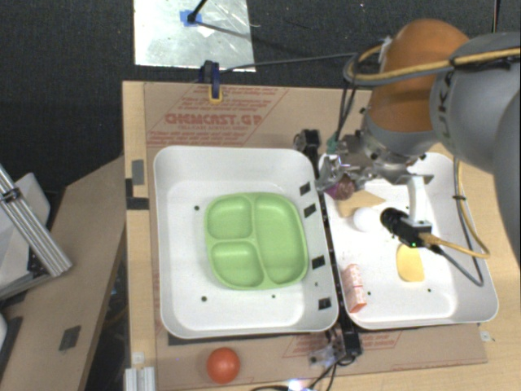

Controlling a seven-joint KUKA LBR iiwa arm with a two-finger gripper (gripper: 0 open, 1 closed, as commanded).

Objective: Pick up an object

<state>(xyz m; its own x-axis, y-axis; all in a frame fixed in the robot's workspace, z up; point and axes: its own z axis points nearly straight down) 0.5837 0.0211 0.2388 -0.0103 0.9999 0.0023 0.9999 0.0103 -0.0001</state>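
My gripper (332, 174) hangs low over the far left corner of the right bin (464, 300), close to the wall between the two bins. A small dark purple thing (345, 188) lies right beside it; whether it is held is unclear. Just in front are a tan wedge (363, 199) and a white egg-shaped thing (362, 218). A yellow piece (411, 265) lies in the middle of that bin, and a pink-red tube (354, 288) rests along its left wall near the front.
The left bin (183, 210) holds a green divided plate (254, 239). An orange ball (222, 365) sits on the bench in front of the bins. The grey arm with its orange band (415, 72) spans the right bin's far side.
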